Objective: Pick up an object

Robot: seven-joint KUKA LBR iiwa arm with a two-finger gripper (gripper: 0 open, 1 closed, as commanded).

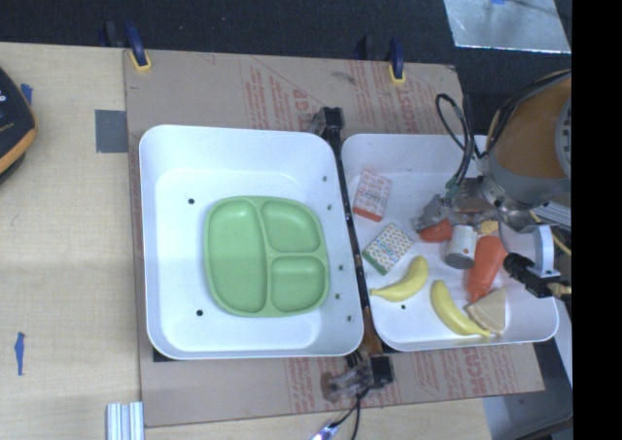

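The two-finger metal gripper (449, 211) sits low in the right-hand shallow white plastic bin (408, 152), at its right side, its dark tips just above a small reddish-orange piece (436, 230); whether anything is pinched between those tips I cannot tell, since the wrist and its black cables (453, 122) crowd the spot. Just beside it stand a short grey-and-white cylinder (459, 246) and a long orange carrot-shaped toy (483, 268), with a tan wedge like a slice of bread (491, 313) beyond. Further out lie 2 yellow plastic bananas, 1 near the bin's middle (405, 282) and 1 toward the front edge (453, 309), then a small green-and-white patterned box (388, 247) and a red-and-white printed packet (371, 195). No single target is named, so any of these could serve. The risk, as I judge it, is the clutter: closing here could catch 2 items at once, or nudge the cylinder and carrot toy aside so the tips shut on nothing. A rounded, smooth piece may also squirt out under pressure. The left-hand white bin (155, 152) holds a pale green divided plastic plate (264, 255) with 3 compartments, well apart from the arm and unlikely to matter.
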